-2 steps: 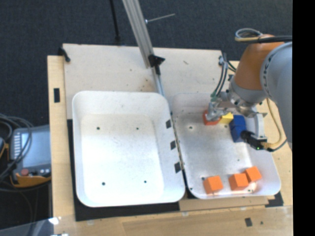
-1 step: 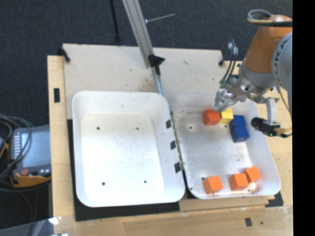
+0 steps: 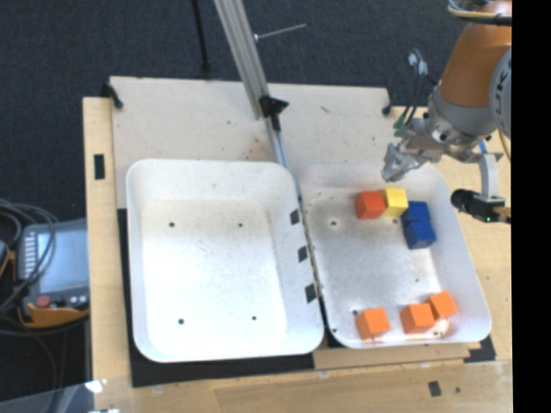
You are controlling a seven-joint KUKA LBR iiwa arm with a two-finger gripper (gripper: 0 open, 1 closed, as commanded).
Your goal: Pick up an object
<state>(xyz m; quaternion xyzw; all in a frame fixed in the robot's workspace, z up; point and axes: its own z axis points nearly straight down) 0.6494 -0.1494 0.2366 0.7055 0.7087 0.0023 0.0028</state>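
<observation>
The right bin point(image 3: 379, 256) holds an orange block point(image 3: 371, 205) touching a small yellow block point(image 3: 396, 200), with a blue block point(image 3: 418, 224) just right of them. Three more orange blocks point(image 3: 373, 323) point(image 3: 417, 317) point(image 3: 443, 305) lie along the bin's near edge. My gripper point(image 3: 394, 166) hangs above the bin's far edge, just beyond the yellow block, with nothing seen between its fingers.
The left bin point(image 3: 215, 256) sits beside the right one, with small clips on the shared rim. A slanted metal post point(image 3: 245, 54) rises from behind the bins. A black fixture point(image 3: 473, 202) sticks out at the right bin's right side.
</observation>
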